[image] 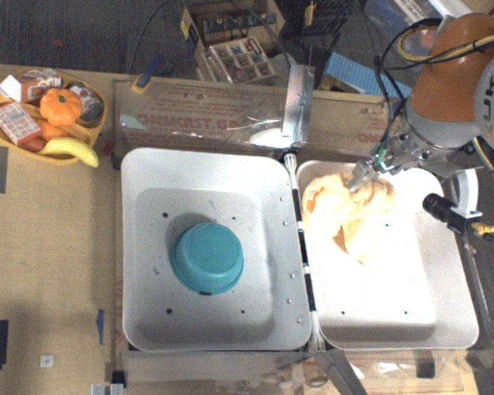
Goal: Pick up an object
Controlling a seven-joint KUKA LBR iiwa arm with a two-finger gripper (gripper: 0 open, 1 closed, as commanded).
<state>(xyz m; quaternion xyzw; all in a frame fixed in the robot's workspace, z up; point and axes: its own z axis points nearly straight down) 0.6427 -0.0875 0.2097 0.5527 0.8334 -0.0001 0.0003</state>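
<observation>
A pale orange, crumpled soft object point(346, 211), like a cloth, lies in the right bin point(406, 319) near its far left corner. My gripper point(367, 173) is at the cloth's upper right edge, right at the fabric, under the grey wrist with the orange band. A teal bowl point(208, 258) sits upside down in the middle of the left bin point(147, 186).
A basket of toy food point(45, 115) with a pumpkin and a banana stands on the bench at the far left. A clear plastic wall point(235, 121) runs behind the bins. Cables and a black fitting point(443, 209) hang by the arm over the right bin's far right.
</observation>
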